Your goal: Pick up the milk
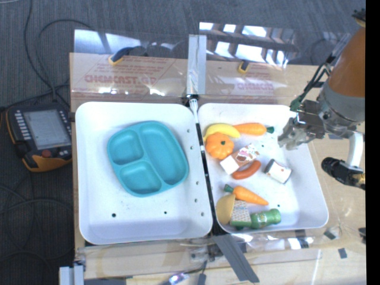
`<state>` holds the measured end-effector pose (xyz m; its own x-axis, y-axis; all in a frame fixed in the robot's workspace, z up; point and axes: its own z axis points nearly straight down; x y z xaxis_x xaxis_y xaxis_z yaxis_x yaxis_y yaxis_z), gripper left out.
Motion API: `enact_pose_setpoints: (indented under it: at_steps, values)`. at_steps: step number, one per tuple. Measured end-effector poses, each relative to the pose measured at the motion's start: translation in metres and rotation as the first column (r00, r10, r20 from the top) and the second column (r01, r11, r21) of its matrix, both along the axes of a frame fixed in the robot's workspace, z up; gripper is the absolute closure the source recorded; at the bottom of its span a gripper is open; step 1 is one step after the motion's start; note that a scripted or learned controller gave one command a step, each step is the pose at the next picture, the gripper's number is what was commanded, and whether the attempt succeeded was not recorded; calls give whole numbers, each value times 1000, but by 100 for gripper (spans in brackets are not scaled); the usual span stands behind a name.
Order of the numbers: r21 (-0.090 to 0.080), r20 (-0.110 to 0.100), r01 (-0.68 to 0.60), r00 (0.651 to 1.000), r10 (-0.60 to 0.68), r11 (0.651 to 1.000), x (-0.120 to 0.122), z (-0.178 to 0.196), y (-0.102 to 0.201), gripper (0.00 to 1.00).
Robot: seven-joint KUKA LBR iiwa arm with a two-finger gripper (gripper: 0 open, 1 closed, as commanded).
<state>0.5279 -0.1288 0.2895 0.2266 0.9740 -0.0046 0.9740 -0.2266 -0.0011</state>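
Hovering over right bin [314, 189], gripper [292, 136] grip state unclear; bench on grey carpet [47, 177] w/ cables.

Both bins, the left bin [89, 218] and the right bin [309, 200], look like smooth white plastic with a soft sheen. The tray [148, 157] in the left one is matt turquoise plastic. The toy food looks like glossy plastic: the pumpkin [218, 145], the sausage [246, 170] and the green bottle [265, 218]. The milk [278, 171] carton has a smooth white surface. The gripper [292, 136] is dull grey metal. The floor [35, 34] is rough dark carpet. Far behind the bins, clear shiny panels [249, 40] catch the light.
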Motion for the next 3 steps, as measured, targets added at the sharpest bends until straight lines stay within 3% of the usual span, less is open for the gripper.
enact_pose_setpoints:
  at_steps: [1,2,3]
  values:
    - [1,-1,33,999,-33,999,35,13,-55,100]
    - [2,13,225,974,-225,974,89,-163,3,100]
    - [10,60,379,924,-379,925,38,-174,23,100]
